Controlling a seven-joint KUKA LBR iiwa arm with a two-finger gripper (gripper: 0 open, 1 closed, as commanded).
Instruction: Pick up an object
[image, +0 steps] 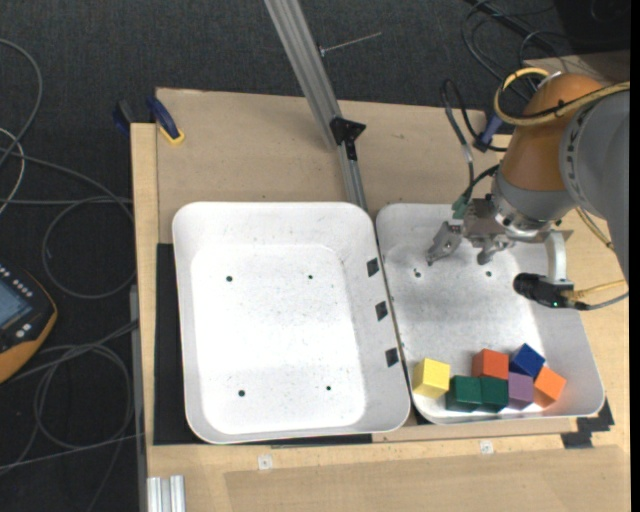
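While the left bin sits against the bench's left side, the right bin beside it carries a cluster of blocks along its near edge: a yellow block at the near left corner, then a green block, an orange-red block, a purple block, a blue block and an orange block. Over that bin's far edge hangs the gripper, its fingers spread wide with nothing between them, well apart from the blocks.

Small colored blocks, yellow, green, red, purple, blue and orange, huddle together at the right bin's near edge.
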